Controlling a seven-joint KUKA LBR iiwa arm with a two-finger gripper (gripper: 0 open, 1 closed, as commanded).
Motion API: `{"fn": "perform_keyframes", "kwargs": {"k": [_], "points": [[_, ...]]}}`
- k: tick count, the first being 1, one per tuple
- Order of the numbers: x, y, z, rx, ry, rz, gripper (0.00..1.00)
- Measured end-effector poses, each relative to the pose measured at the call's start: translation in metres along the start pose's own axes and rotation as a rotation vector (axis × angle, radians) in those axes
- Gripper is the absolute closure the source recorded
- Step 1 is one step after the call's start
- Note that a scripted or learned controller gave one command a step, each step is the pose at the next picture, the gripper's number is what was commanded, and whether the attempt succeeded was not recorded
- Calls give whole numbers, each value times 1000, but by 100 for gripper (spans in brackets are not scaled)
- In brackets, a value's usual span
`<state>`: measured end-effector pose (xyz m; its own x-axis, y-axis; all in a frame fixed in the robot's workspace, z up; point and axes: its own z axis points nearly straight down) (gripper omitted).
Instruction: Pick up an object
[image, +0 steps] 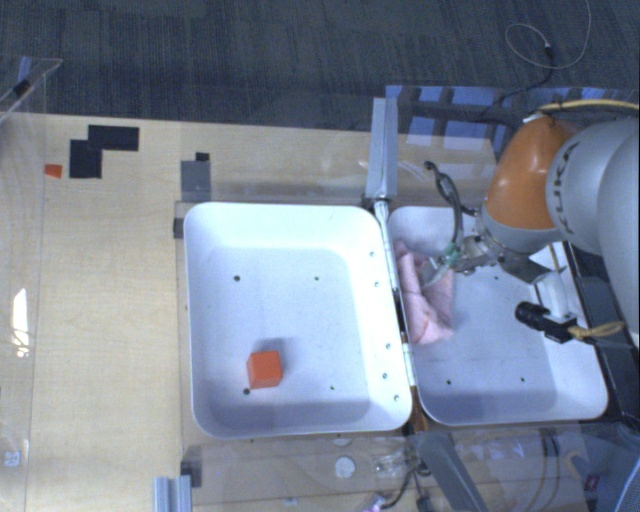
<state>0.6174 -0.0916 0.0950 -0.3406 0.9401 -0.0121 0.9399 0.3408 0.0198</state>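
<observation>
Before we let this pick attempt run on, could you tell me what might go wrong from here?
1. The pink cloth lies against the right bin's left wall, beside the divider; the gripper working there could bump the wall.
2. The cloth is limp and bunched, so a pinch may catch just a fold and slip.
3. The orange block sits far off in the left bin, a long reach.

I see the pale wooden bench (100, 330) carrying two white bins side by side: the left bin (290, 225) mid-bench, the right bin (520, 395) toward its right edge.
</observation>
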Motion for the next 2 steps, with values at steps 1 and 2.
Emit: {"fn": "perform_keyframes", "kwargs": {"k": [1, 2], "points": [[1, 4, -13, -9, 0, -1, 100], [34, 39, -145, 9, 6, 171, 100]]}}
